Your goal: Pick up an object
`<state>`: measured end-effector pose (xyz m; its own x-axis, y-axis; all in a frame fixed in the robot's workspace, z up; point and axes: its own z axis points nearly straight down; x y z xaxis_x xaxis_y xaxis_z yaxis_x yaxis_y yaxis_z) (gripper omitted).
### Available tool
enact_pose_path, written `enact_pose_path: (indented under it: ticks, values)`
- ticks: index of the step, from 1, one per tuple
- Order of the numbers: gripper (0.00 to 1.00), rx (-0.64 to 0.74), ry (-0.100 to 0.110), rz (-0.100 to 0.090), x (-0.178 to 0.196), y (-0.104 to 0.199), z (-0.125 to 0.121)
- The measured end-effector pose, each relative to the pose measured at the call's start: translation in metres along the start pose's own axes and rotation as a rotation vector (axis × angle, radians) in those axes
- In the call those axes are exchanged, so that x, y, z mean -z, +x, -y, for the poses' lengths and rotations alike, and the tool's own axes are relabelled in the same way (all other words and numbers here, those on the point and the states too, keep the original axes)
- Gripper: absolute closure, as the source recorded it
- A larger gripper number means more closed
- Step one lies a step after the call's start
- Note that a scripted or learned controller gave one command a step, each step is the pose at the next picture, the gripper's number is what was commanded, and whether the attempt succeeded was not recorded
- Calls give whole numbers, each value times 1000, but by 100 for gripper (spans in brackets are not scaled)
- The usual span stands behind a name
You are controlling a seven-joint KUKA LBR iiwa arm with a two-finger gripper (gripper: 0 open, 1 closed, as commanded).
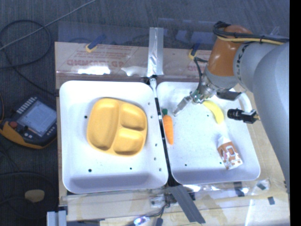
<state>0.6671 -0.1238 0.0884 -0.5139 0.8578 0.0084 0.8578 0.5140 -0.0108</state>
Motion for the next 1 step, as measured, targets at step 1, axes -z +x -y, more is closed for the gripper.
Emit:
enact_pose_path:
  ticks: [1]
  values:
    - [0,151,6,6,3,3,1]
